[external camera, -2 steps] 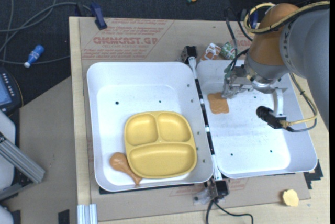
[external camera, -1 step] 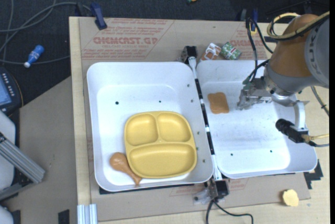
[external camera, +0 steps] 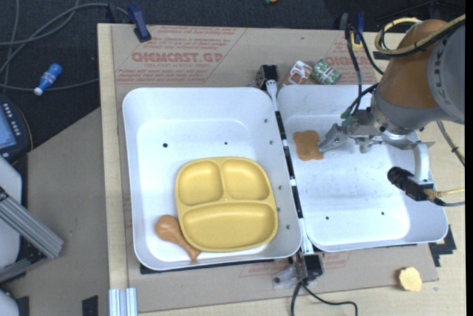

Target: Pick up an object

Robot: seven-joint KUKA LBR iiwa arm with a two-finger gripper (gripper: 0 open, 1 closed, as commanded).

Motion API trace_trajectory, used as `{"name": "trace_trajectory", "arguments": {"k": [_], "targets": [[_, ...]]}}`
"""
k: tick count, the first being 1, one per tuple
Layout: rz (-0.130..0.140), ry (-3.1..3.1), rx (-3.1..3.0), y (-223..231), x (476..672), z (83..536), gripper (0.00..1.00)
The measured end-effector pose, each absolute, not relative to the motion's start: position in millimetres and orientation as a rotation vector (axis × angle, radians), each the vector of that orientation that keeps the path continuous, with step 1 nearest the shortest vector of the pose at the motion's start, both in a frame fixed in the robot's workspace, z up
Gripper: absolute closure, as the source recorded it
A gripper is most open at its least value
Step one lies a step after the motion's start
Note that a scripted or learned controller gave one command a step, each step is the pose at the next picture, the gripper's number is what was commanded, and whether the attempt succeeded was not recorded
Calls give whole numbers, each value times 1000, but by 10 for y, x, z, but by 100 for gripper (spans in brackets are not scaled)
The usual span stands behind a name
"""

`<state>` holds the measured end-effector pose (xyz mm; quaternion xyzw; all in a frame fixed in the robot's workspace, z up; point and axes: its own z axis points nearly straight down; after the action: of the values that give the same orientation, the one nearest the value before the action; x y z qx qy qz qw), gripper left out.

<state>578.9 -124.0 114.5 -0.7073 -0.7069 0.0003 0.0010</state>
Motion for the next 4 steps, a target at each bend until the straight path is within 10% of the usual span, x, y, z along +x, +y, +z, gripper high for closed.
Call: {"name": "trace_trajectory", "arguments": {"k": [2,3,4], "targets": [[-3,-2226,-2222,-994,6167,851,0],[-6,-2229,-2223,-1049,6692,852,0],[3,-2219,-2221,-989,6448,849,0]]}}
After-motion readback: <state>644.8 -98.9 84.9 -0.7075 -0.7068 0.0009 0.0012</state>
